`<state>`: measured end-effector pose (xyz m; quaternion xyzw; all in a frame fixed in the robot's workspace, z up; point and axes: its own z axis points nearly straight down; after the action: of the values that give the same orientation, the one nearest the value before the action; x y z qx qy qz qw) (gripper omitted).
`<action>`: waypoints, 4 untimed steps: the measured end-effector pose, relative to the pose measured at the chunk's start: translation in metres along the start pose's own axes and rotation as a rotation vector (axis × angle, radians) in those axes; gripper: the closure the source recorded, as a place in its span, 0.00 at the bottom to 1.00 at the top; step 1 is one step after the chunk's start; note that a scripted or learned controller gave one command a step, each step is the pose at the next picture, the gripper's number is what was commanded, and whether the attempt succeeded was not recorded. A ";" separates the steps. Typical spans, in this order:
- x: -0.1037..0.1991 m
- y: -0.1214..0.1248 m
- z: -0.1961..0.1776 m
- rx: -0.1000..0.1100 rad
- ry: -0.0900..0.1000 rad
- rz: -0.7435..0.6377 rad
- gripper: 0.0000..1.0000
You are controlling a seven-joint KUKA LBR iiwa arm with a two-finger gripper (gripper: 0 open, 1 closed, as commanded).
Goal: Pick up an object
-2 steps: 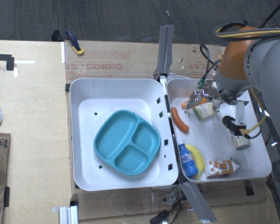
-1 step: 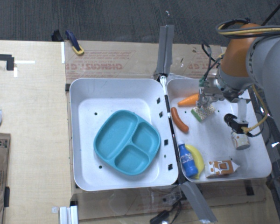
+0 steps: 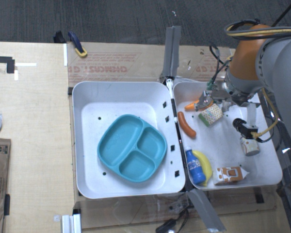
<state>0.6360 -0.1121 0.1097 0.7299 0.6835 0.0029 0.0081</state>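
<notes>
My gripper [image 3: 209, 102] hangs over the back of the right bin [image 3: 266, 178], below the arm's orange band. Directly under and touching it in this view lies a pale speckled block [image 3: 211, 115], tilted. A small orange piece [image 3: 190, 107] sits just left of the gripper. A brown sausage [image 3: 186, 124] lies near the bin's left wall. Along the front are a blue bottle [image 3: 195, 167], a yellow banana [image 3: 204, 164] and a small brown-and-white carton [image 3: 229, 175]. A little grey cup [image 3: 250, 147] stands at the right.
The left bin [image 3: 87, 130] holds a blue three-compartment plate [image 3: 132, 147]. A grey divider post [image 3: 172, 52] rises between the bins at the back. The arm and its cables [image 3: 262, 81] cover the right bin's far right corner.
</notes>
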 end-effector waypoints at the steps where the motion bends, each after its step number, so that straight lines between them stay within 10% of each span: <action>1: -0.001 0.005 0.011 0.004 0.004 0.050 0.00; 2: -0.003 0.007 0.000 -0.001 0.000 0.049 1.00; 3: -0.003 0.007 0.000 -0.001 0.000 0.049 0.00; 4: 0.015 0.011 0.010 0.009 -0.002 0.142 0.00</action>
<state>0.6478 -0.0984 0.0994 0.7765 0.6301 -0.0004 0.0054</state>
